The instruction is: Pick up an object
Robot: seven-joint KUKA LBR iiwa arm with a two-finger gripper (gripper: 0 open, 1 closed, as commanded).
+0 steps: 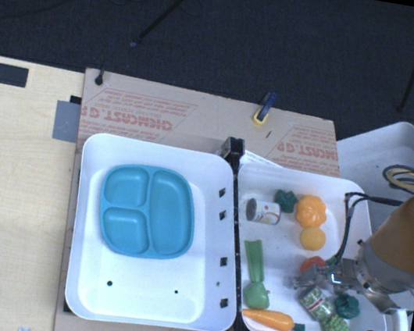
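Gripper (323,280) sits low in right bin (360,197) at approx 4 o'clock, amid toy food by a red piece (314,263); finger state can't tell. Carrot (269,319) at 6, orange pepper (311,210) at 12.

1. Left bin (77,273) holds a divided plate (146,212).
2. Right bin (300,179) sits just beside it, holding the toys.
3. Can (262,210) lies at the back left, pumpkin (311,211) to its right.
4. Carrot (270,319) lies at the front edge, broccoli (336,326) to its right.
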